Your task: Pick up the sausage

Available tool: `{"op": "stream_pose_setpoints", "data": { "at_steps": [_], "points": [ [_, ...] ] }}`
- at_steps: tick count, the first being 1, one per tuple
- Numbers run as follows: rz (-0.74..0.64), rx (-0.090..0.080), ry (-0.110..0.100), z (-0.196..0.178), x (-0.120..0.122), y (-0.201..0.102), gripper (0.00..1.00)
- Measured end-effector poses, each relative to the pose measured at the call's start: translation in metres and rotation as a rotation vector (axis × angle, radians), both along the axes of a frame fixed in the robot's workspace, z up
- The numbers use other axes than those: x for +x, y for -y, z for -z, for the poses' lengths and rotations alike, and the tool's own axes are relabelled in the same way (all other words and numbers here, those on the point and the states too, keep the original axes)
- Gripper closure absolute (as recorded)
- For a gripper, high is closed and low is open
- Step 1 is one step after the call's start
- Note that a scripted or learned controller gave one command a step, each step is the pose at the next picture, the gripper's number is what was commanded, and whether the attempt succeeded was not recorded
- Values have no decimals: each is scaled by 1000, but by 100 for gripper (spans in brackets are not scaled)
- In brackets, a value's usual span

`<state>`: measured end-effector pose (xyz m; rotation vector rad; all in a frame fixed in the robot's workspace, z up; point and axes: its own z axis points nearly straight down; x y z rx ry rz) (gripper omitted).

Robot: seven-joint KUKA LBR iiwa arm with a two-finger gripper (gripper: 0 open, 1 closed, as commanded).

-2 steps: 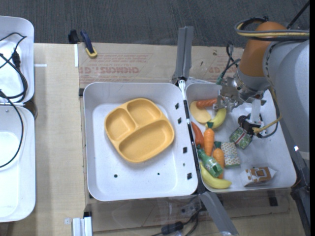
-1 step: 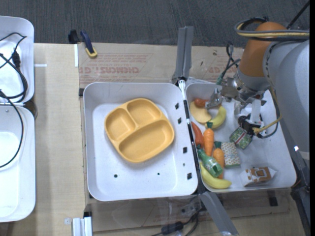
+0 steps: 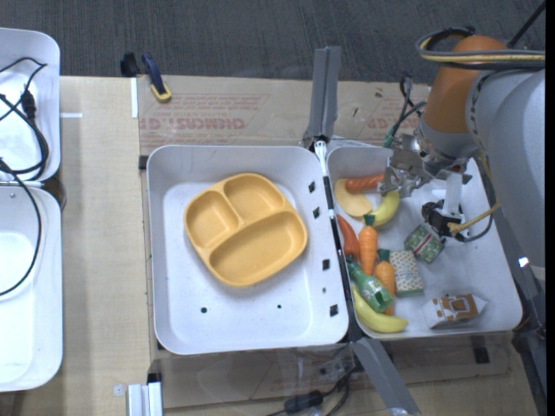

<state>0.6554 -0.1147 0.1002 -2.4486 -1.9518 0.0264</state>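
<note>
Sausage pick-up is at the approach step; nothing is gripped yet, as far as can be judged.

Left bin [image 3: 173, 258]: a shallow white plastic tray holding a smooth yellow three-compartment plate [image 3: 246, 228], lying flat.

Right bin [image 3: 499, 263]: along its left wall lie a slim red-orange pepper-like piece [image 3: 347, 234], an orange toy carrot [image 3: 368, 248], a green bottle [image 3: 371, 289] and a curved yellow plastic banana [image 3: 379, 316]. Further right are a speckled square sponge-like block [image 3: 406, 272], a small green carton [image 3: 424, 243] and a printed brown-and-white carton [image 3: 454, 309].

The glossy reddish-orange cylindrical sausage [image 3: 364, 182] lies near the bin's far-left corner, above a pale yellow rounded slice [image 3: 351, 201] and a second small banana [image 3: 386, 208].

The gripper [image 3: 401, 178] hangs just beside the sausage's right end. Finger spacing cannot be determined.

Next move: centre over the sausage, align across its short axis, descend. The smooth round surface may roll or slip.
</note>
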Motion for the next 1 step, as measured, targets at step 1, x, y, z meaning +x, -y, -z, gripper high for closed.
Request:
{"op": "stream_pose_setpoints", "data": {
  "at_steps": [1],
  "points": [
    [0,0,0,0,0,0,0]
  ]
}}
